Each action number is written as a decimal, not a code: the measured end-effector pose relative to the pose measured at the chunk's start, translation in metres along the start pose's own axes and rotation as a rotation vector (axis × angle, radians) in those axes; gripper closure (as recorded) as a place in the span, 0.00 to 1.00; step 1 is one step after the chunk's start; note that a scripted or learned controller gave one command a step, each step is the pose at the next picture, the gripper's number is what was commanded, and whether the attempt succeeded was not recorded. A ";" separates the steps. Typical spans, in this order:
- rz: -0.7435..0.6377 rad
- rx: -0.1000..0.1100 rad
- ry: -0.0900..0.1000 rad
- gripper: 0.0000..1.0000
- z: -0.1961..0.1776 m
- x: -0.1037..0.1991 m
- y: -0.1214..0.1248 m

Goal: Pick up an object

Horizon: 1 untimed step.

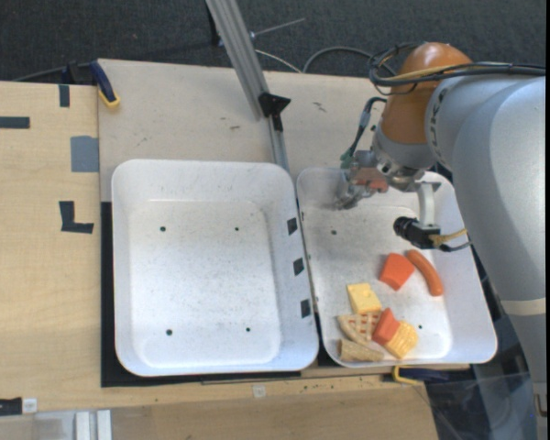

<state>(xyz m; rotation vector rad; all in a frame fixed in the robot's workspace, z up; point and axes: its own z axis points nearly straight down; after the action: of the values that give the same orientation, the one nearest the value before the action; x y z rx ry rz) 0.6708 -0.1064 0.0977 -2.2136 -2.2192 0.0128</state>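
White right bin [467, 337]: toy food clustered at near end; orange block [396, 270] among it, loose.
Claw [351, 193]: low over far end, well apart from pieces; opening cannot be told.
Grasp: none evident.

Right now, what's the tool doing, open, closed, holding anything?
Tool: low over the right bin's far corner; open or closed cannot be told, nothing seen in it.

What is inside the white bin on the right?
The right bin holds an orange block, an orange sausage, a yellow block and a waffle pile. The arm covers its far corner.
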 end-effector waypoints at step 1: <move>0.001 -0.014 0.001 1.00 -0.042 0.001 0.000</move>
<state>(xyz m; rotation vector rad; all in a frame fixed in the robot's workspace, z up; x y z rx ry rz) 0.6712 -0.1052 0.1401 -2.2214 -2.2243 -0.0029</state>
